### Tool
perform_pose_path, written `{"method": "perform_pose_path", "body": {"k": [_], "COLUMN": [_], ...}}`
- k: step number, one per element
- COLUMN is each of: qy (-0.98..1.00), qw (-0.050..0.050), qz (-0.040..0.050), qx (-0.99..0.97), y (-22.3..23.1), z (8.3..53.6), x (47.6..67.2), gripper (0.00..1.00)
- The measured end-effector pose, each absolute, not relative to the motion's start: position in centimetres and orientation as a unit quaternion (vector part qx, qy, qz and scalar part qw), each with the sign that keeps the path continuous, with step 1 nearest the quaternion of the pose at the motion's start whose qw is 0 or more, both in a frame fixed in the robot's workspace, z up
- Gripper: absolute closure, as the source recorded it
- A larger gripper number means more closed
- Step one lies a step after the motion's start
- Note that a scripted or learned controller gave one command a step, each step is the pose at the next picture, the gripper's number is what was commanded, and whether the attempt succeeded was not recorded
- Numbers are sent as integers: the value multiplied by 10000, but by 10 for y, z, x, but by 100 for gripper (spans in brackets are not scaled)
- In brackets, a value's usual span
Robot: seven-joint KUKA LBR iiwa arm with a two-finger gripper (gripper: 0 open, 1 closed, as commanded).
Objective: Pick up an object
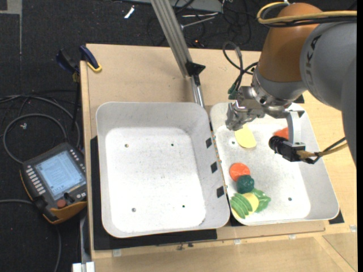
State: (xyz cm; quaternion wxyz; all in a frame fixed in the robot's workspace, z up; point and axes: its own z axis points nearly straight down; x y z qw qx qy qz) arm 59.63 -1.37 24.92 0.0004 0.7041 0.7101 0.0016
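The gripper (pixel 238 119) hangs over the far left part of the right bin (pixel 317 174), just above a pale yellow object (pixel 246 138) that lies near the bin's left wall. Whether the jaws are apart or together cannot be told; the wrist hides them, and nothing is seen between them.

The yellow object looks flat and low, so the likeliest failure is a closure that skims over its top or pinches only an edge, letting it slide away along the bin floor. The gripper also sits slightly toward the far side of the object rather than squarely over it, so a straight descent may nudge it toward the near rim instead of straddling it.

The left wall of the right bin is close, and a finger could strike it. Nearer the front rim lie an orange piece (pixel 239 169), a dark green piece (pixel 245 183) and a yellow-and-green cluster (pixel 249 202); these are apart from the yellow object. The left bin (pixel 113 118) stands alongside.
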Motion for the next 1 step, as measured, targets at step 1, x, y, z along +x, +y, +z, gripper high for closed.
{"method": "perform_pose_path", "body": {"k": [1], "qy": [7105], "qw": [0], "qz": [12], "qx": [7037], "y": [50], "z": [246], "x": [608], "gripper": [100]}}
